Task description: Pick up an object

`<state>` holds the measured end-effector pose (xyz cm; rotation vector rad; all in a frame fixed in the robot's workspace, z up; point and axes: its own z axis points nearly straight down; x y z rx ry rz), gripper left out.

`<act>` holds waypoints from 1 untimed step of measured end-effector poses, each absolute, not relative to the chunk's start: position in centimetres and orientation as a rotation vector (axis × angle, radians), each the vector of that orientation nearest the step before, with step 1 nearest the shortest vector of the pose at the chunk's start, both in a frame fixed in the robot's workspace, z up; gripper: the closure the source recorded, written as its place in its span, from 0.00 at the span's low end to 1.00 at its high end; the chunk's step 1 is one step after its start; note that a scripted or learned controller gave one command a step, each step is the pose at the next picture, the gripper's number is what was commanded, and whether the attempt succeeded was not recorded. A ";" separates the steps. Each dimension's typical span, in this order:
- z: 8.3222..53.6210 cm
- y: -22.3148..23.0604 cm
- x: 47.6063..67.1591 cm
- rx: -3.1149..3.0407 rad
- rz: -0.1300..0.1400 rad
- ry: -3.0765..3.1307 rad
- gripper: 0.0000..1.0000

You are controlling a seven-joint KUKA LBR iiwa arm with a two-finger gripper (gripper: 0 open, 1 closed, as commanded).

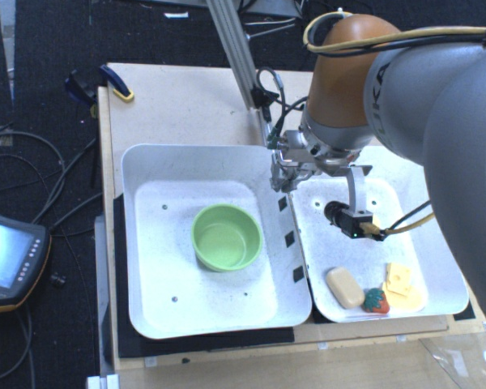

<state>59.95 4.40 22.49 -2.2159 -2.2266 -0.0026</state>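
Observation:
A green bowl (227,237) stands upright in the middle of the left bin (158,217). In the near corner of the right bin (409,217) lie a tan oblong block (345,287), a small red and green strawberry toy (376,301) and a yellow cheese wedge (402,284), close together. My gripper (319,191) hangs over the far left part of the right bin, close to the wall between the bins. Its fingers (281,177) are spread apart, open, with nothing between them. It is well behind the three small objects and right of the bowl.
The grey arm with its orange band (348,63) covers the right bin's far right side. A slanted metal pole (235,47) rises behind the bins. A blue and yellow clamp (113,83) sits at the bench's far left corner. A tablet screen (4,258) lies off the bench to the left.

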 end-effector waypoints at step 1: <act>23.4 10.0 60.4 -2.216 -0.002 -2.226 1.00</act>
